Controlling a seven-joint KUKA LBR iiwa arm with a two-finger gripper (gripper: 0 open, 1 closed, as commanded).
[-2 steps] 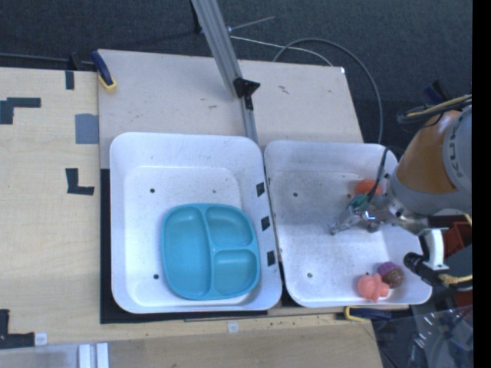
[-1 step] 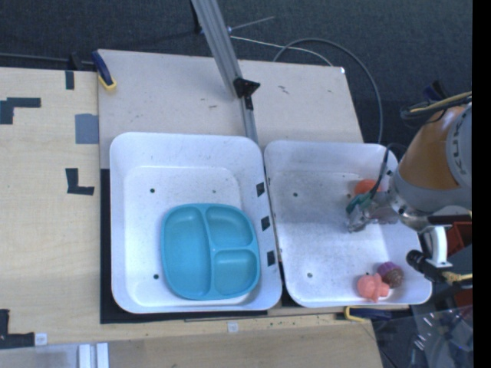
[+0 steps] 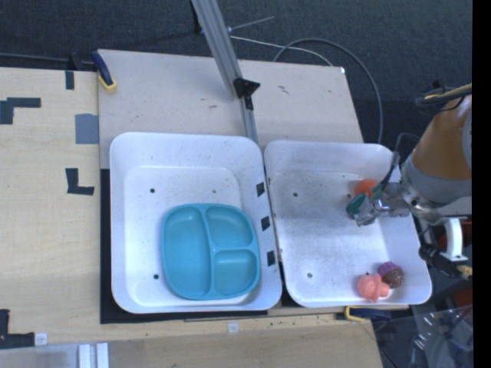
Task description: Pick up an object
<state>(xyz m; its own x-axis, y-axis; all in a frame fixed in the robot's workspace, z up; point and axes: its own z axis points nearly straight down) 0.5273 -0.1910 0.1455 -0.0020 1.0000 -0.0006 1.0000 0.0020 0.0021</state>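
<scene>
- Gripper (image 3: pixel 360 209) low in right bin (image 3: pixel 322 282); jaws' state: cannot tell.
- Orange object (image 3: pixel 365 185) touching, just behind the jaws.
- Pink toy (image 3: pixel 372 286) well apart, toward the near rim.

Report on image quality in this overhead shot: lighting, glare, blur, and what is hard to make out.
Camera view: lighting is soft and even, with no harsh glare on the white bins; the blue tray reads crisply; the gripper is small and slightly blurred, so its fingers are unclear; the pink toy and the purple object lack fine detail.
</scene>
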